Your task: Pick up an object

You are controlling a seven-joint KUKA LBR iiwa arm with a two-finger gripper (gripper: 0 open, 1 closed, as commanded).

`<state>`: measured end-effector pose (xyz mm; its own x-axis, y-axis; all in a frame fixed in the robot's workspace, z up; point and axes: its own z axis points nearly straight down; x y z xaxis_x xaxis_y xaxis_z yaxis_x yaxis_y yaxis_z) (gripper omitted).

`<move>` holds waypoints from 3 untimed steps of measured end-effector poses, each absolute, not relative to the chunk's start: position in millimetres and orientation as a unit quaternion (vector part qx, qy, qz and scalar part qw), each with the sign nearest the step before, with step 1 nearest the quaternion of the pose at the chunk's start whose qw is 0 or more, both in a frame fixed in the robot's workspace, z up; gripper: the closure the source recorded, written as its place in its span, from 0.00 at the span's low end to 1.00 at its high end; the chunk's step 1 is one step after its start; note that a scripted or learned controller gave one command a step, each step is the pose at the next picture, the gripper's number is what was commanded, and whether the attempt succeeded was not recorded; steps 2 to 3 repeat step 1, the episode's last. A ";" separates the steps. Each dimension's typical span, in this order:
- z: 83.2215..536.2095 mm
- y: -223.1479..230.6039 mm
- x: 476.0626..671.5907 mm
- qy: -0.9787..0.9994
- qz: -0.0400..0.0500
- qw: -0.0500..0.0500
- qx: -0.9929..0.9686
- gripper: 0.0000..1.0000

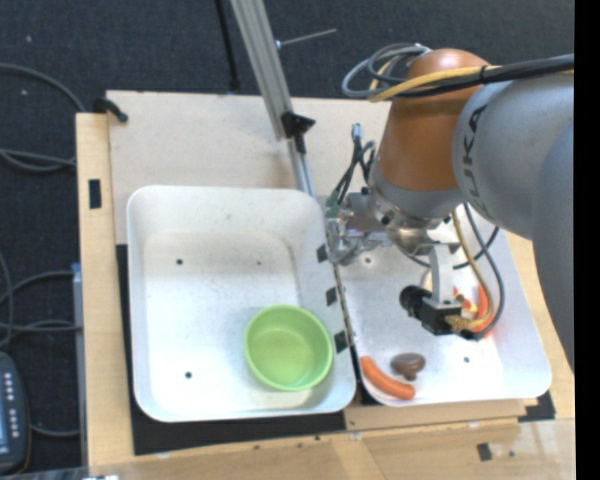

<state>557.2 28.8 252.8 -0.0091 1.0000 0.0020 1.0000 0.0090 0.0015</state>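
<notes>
Gripper (346, 236) up, open or closed can't tell, nothing visibly held. Orange piece (387, 379) and brown lump (409, 365) front-right of it, bowl (288, 346) front-left. Pick not yet done.

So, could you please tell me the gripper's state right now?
Gripper: open or closed cannot be told from this view.
</notes>
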 end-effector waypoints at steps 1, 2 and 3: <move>240.6 77.4 554.5 -0.709 0.001 0.001 -0.705 1.00; 240.6 77.4 554.5 -0.709 0.001 0.001 -0.705 1.00; 240.6 77.4 554.5 -0.709 0.001 0.001 -0.705 1.00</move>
